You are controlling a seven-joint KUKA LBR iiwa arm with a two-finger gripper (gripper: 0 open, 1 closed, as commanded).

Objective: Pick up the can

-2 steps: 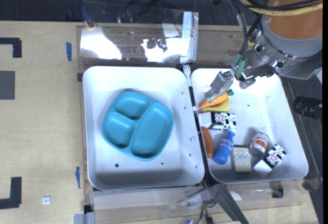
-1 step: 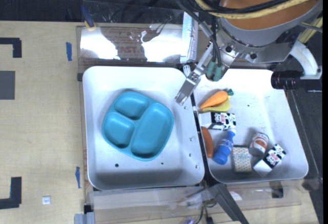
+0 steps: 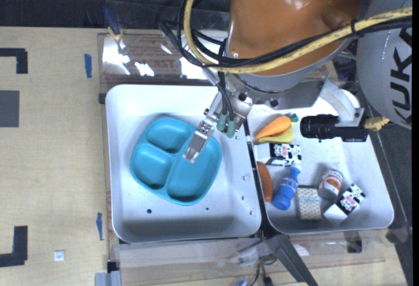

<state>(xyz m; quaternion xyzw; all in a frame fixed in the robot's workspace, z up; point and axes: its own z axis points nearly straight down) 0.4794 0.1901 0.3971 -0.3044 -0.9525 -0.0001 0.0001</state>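
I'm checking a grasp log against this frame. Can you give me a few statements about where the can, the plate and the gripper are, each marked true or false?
1. The can lies in the right bin. True.
2. The gripper hangs over the blue plate. True.
3. The blue plate is in the right bin. False: it is in the left bin.
4. The gripper holds the can. False: the can lies in the right bin, far from it.

We identify a robotics lab test cell. The wooden bench carries black alignment markings and blue tape tabs; two white bins sit side by side beneath an industrial arm draped in exposed cables, with toy props for sorting.
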